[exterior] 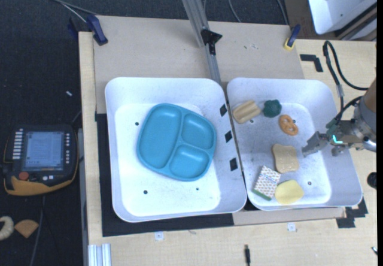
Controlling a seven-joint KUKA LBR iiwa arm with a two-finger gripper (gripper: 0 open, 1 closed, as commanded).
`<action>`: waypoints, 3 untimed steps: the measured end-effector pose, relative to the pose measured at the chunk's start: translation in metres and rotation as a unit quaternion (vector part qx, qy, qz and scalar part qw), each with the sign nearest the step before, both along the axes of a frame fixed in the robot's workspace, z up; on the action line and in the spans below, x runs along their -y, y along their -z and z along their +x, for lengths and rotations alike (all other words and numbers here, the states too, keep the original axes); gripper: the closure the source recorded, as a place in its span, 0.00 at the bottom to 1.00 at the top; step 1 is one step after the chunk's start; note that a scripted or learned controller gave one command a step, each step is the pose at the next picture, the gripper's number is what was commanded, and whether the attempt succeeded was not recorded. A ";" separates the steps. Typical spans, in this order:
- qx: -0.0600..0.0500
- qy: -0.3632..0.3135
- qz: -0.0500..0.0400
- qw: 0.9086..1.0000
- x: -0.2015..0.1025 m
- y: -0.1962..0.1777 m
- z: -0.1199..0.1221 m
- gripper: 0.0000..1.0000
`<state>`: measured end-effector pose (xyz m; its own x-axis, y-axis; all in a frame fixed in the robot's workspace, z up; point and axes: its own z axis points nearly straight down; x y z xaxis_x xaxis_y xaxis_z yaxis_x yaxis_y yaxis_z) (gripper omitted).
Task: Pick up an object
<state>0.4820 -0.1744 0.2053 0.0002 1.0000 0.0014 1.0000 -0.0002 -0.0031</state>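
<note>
The gripper [320,141] is hanging over the right side of the right bin [321,94], coming in from the arm at the edge of the bench, and I am looking at its fingers without being able to tell whether they are apart or together; nothing is sitting between them that I can make out.

Any of the things in that bin would do for the task. The tan slice of toy bread [285,157] is lying nearest, just beside the fingertips toward the bin's middle. Below it the yellow lemon-like piece [288,192] is resting near the front wall, touching or nearly touching the checked sponge-like block [266,183]. Farther back the pretzel [288,124], the dark green lump [272,108] and the tan bread roll [245,111] are lying in a loose row. The left bin [119,139] is holding the blue divided plate [176,141].

To my eye the bread slice is the sensible target, being closest and standing apart from its neighbours. Doing it well probably means centring over it and straddling its narrower width before coming down. The slice looks flat and low, so the tips would need to reach close to the bin floor, or they may close above it. The lemon piece and sponge are crowding each other, so I would be leaving that pair alone.
</note>
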 end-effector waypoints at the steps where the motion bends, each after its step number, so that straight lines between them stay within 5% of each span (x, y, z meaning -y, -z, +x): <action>1: 0.001 0.000 0.000 1.000 0.000 -0.001 0.001 0.00; 3: 0.000 0.000 0.001 1.000 0.003 0.112 0.000 0.00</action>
